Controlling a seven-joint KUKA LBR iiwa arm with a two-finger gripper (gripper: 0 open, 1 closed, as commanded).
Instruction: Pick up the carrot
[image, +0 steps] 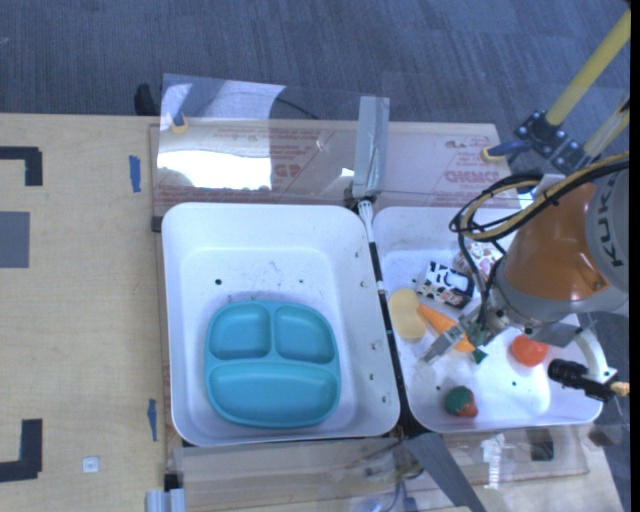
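**Carrot reached, not yet lifted**

The carrot (437, 320) is seen lying in the right bin (520, 405), slantwise, just beside a pale yellow piece (405, 314) on its left. It is judged to rest on the bin floor; no lift is evident.

The end effector (458, 338) is lowered into the same bin, its metal fingers (441, 346) set at the carrot's lower right end, touching it or very nearly. Whether the fingers are spread or closed cannot be told from this slant, and no hold on the carrot can be confirmed.

Other items noted in the right bin: a black-and-white toy (446, 283) just above the carrot, a red-orange piece (528, 350) to the right of the end effector, a red and green piece (460, 402) nearer the front wall. The left bin (190, 240) holds a blue divided plate (271, 363).

Judged progress: approach done, arm down at the target. Left to do: a secure closure on the carrot, then the raise clear of the bin.
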